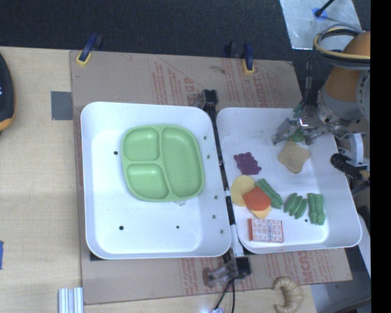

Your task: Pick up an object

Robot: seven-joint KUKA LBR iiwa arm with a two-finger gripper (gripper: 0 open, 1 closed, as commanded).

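The tan bread-like piece lies on the floor of the right bin, not yet lifted, with the gripper just above it, fingers spread wide, so the grasp remains undone.

Arm in from right, gripper low, fingers spread.

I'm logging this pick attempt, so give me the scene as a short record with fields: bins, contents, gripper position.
left bin: green divided plate
right bin: purple grapes, tan bread piece, yellow and red toy foods, green pods, small printed box
gripper: over the right bin's far end, just above the tan bread piece
grasp: nothing visibly between the fingers
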